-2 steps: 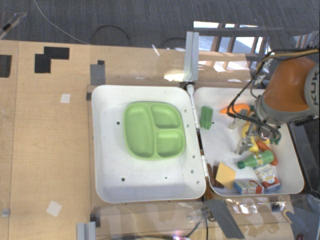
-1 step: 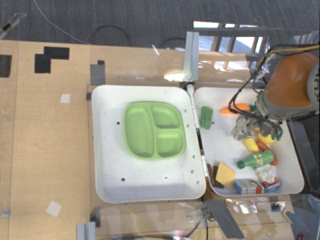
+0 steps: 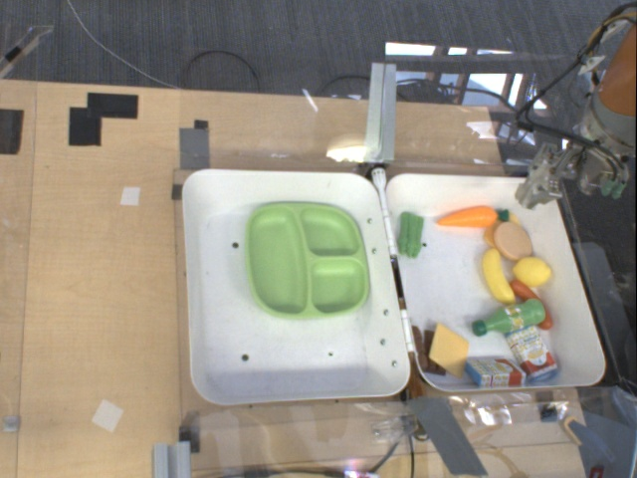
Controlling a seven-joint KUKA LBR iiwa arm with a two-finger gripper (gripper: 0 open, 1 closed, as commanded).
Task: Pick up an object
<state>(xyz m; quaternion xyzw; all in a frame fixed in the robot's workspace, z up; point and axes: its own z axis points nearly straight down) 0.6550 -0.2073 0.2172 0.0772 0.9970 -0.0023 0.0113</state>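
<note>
Nearest the camera, bench (image 3: 90,297): pale wood-grain top with black patches at upper left, dark ribbed carpet (image 3: 199,18) beyond, a thin cable trailing across it. Left bin (image 3: 209,366): shallow, white, round-cornered, holding a green plate (image 3: 304,259) of smooth plastic with three compartments. Right bin (image 3: 587,352): same form, touching the left one along a metal divider. Within it, a green block (image 3: 410,234) by the divider; an orange carrot (image 3: 466,217) at the top; beside it a tan egg (image 3: 514,240), a banana (image 3: 497,274) and a lemon (image 3: 532,271); below these a green bottle (image 3: 512,318), a cheese wedge (image 3: 449,348) and a printed carton (image 3: 526,355), its label too small to read. My gripper (image 3: 545,179) hangs over the right bin's top right corner, above the carrot, grasping nothing; I cannot tell how wide it stands.
</note>
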